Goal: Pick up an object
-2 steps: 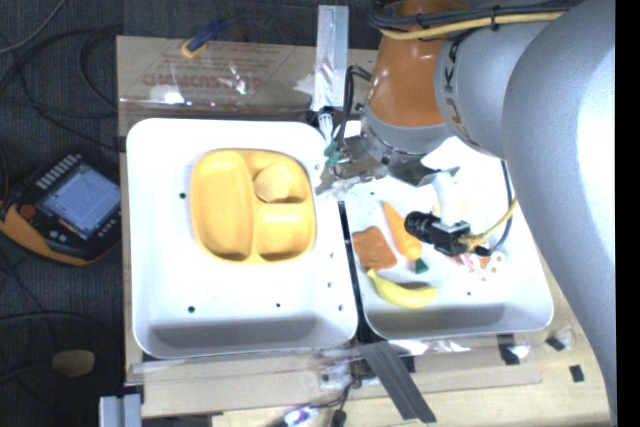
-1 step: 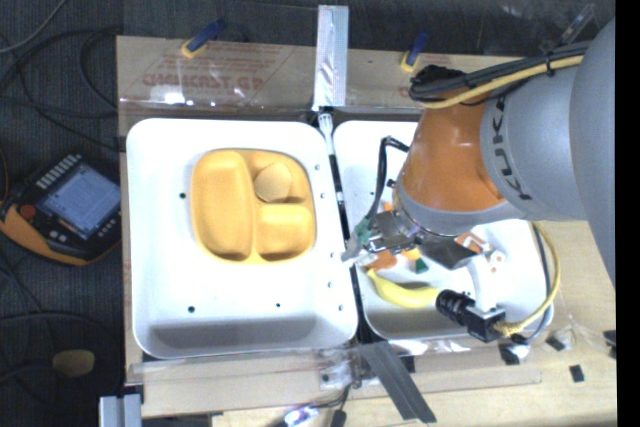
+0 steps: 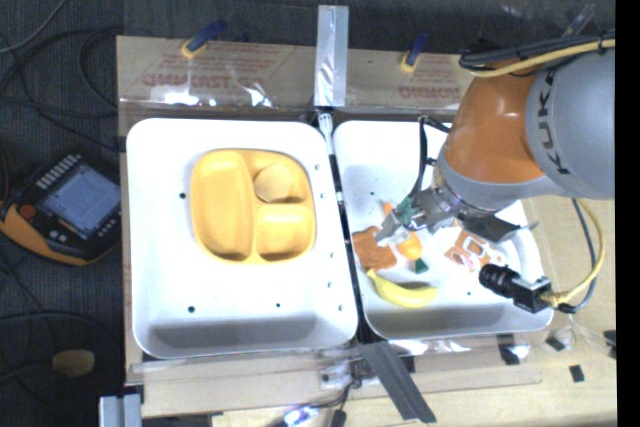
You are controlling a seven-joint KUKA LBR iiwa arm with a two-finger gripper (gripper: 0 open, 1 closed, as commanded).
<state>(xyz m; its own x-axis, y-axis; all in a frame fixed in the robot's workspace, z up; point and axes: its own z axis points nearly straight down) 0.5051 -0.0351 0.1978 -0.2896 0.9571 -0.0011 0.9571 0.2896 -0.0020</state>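
Gripper low in the right bin, over a cluster of small items.

Camera view: the gripper (image 3: 412, 218) hangs among small bits, and whether it is open or holding anything cannot be told. Just below it lies a banana (image 3: 402, 292), long axis roughly side to side, its ends curving up. An orange piece (image 3: 372, 250) sits to its lower left. In the left bin (image 3: 160, 315), well apart, rests a yellow tray (image 3: 250, 205).

Yellow banana (image 3: 404, 292) lying flat near right bin's front wall, orange piece (image 3: 373, 251) just behind it, small green bit (image 3: 420, 266) beside
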